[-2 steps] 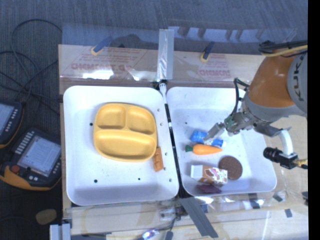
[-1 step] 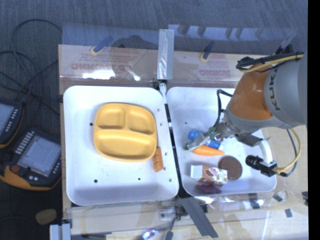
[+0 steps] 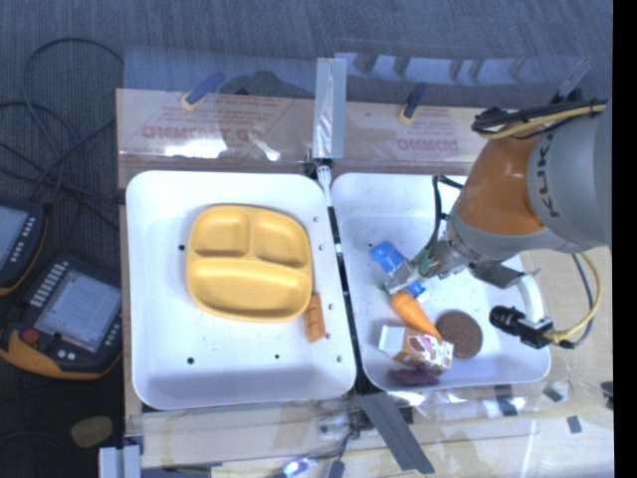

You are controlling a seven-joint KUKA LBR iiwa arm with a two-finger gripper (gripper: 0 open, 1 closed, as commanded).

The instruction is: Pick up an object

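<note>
the hand [image 3: 423, 270] is down among the right bin's [image 3: 518, 374] clutter — its grip unreadable — so next comes closing on the carrot [image 3: 412, 312].

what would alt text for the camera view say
The arm's end effector is low in the right bin by a blue item, carrot, brown disc and small carton; the left bin holds a yellow divided plate.

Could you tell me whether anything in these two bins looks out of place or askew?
One thing: a small orange piece lies loose on the left bin's floor, against the yellow divided plate's lower right corner. The other items sit jumbled together in the right bin.
</note>
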